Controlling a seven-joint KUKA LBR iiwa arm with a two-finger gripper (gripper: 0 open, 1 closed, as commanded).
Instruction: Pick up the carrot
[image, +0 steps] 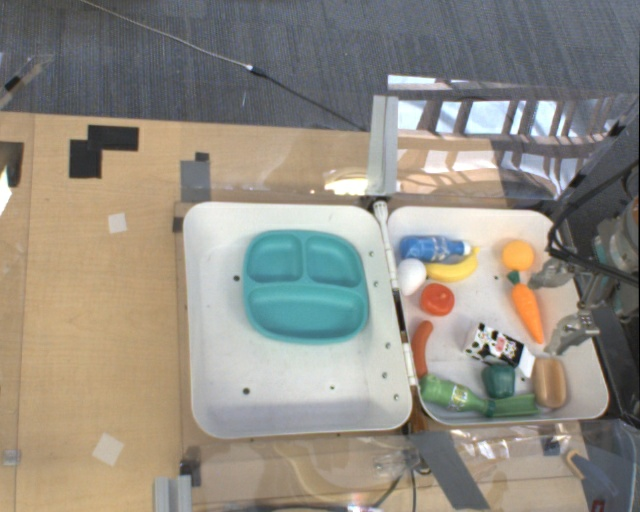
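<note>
One carrot, two bins

My bins are both plain white, and the left one's got a teal divided tray in it. Right bin's a riot: orange carrot with a green top, yellow banana, blue bottle, red tomato, white egg. There's also a black-and-white cow-print carton and a green bottle near the front.

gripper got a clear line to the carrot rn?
Probably yes. The gripper sits just right of the carrot in the right bin, with nothing lying on the carrot. The orange above it and the cow-print carton are close but apart.
</note>
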